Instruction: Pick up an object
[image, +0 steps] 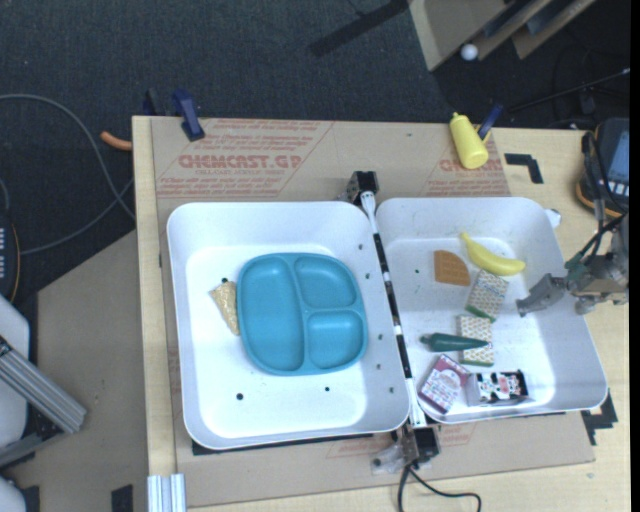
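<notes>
The right bin (565, 365) holds several small items. A yellow banana (490, 257) lies at its back, beside an orange-tan wedge (451, 267). Below them are a speckled packet (487, 295), a second patterned packet (477, 337) and a green pepper-like piece (455, 342) lying across it. A pink box (444, 384) and a black-and-white carton (498, 387) rest near the front wall. My gripper (537, 297) hangs low over the right side of this bin, just right of the speckled packet and below the banana's tip, with nothing seen in it.
The left bin (200, 235) carries a blue divided plate (300, 312) with a tan slice (226, 303) at its left edge. On the bench behind the bins stand a yellow bottle (467, 141) and a blue clamp (186, 113). Cables hang at the right edge.
</notes>
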